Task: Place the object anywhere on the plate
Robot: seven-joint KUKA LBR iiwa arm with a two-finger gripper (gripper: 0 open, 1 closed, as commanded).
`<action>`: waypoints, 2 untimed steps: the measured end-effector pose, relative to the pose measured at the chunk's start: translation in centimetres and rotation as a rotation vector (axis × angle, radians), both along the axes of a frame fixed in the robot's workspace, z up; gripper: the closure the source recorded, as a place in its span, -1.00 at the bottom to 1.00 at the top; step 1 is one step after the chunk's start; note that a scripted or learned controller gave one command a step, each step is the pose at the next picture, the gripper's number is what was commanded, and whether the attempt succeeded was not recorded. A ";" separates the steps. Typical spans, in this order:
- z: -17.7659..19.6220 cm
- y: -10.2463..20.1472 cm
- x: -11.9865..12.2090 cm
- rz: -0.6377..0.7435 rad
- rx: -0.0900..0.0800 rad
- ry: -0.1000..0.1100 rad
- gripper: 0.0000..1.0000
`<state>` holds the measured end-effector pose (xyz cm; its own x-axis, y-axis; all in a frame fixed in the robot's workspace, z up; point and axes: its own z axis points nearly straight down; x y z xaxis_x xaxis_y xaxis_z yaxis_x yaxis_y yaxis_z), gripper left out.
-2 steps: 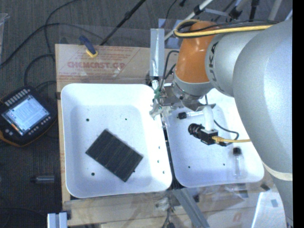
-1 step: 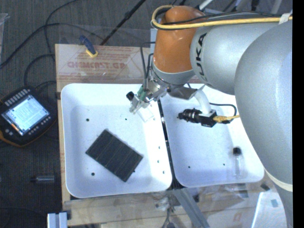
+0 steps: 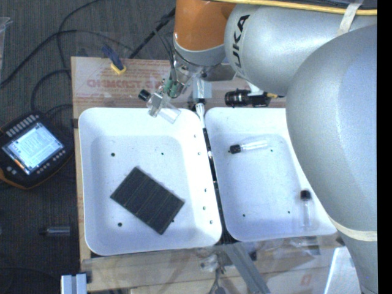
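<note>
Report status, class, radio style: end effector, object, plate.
End effector above left bin's far rim, clear tube at its tip, grip unconfirmed. Dark plate flat in left bin. Two more tubes in right bin.

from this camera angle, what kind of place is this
Probably a robotics lab test bench, not a home or shop. A large grey KUKA arm reaches over two white bins, a teach pendant lies on the floor, and loose cables trail across it.

Wooden bench, two white bins side by side
</note>
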<state>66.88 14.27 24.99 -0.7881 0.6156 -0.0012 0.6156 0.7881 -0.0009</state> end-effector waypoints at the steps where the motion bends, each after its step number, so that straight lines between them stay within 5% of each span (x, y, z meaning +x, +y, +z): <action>1: 17.9 4.6 -2.7 0.113 -0.001 -0.001 1.00; 2: 18.7 4.7 -2.6 0.112 -0.005 -0.001 1.00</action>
<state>64.33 18.94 43.67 -0.8519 0.5237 -0.0045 0.5237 0.8519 -0.0040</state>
